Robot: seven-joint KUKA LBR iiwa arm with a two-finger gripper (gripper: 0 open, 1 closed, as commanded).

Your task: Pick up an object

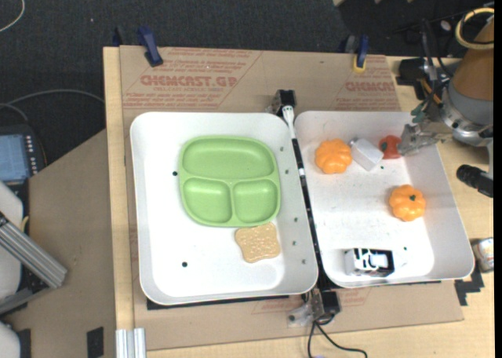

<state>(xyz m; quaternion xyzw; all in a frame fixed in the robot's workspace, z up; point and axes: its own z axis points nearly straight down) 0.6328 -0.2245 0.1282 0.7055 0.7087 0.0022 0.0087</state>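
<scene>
In the right bin (345, 223), an orange pumpkin (333, 156) lies at the back left and a second orange pumpkin (407, 202) sits toward the right. A small white block (365, 153) lies tilted between the first pumpkin and a small red object (389, 145). A black-and-white item (369, 261) rests near the bin's front wall. My gripper (410, 140) reaches in from the right and is low at the back right of this bin, just right of the red object and close to it. Nothing visibly hangs from it.
The left bin (157, 215) holds a green divided plate (230, 180) and a tan waffle-like piece (259, 242) just in front of it. The grey arm (471, 97) stands over the right bin's far right corner. Blue clamps (149, 45) hold the board's back edge.
</scene>
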